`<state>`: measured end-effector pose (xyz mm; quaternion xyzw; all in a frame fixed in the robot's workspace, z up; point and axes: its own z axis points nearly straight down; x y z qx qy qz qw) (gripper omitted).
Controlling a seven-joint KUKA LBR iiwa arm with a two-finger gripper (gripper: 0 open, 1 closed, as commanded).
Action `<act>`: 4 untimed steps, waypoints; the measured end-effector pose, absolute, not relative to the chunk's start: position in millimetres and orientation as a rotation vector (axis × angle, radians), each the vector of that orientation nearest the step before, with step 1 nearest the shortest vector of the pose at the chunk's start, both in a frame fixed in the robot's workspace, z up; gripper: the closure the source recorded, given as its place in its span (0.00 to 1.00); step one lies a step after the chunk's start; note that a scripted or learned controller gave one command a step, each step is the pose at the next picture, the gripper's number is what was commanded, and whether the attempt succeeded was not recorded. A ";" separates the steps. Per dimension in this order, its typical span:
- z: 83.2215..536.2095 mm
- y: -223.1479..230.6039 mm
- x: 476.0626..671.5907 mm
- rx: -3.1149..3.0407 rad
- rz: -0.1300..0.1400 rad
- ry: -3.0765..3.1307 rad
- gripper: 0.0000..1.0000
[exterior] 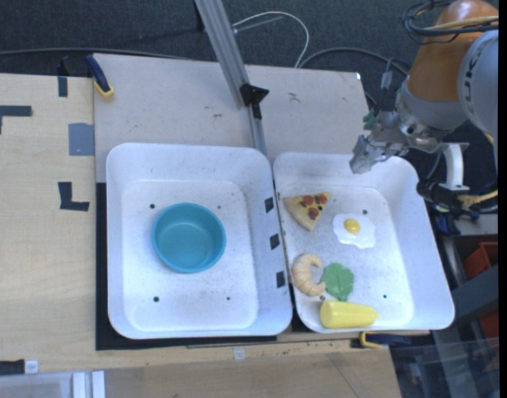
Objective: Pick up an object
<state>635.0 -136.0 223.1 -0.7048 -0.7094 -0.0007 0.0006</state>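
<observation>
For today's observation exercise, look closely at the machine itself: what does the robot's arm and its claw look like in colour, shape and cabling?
The arm is a thick, rounded grey body with a glossy orange band above the wrist. Thin dark cables loop around its top and trail down the side. The wrist narrows to a small grey metallic claw, blocky in shape. A partial dark letter marking shows on the grey casing.

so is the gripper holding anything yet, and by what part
Nothing is held. The gripper hangs over the right bin's far rim, apart from the toy food.
</observation>
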 end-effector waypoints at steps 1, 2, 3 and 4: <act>213.7 -78.8 625.5 -2.212 0.002 -2.226 1.00; 224.5 -21.6 609.5 -2.211 -0.001 -2.227 1.00; 215.2 32.0 602.9 -2.211 0.002 -2.227 1.00; 228.0 82.4 599.1 -2.212 -0.001 -2.229 1.00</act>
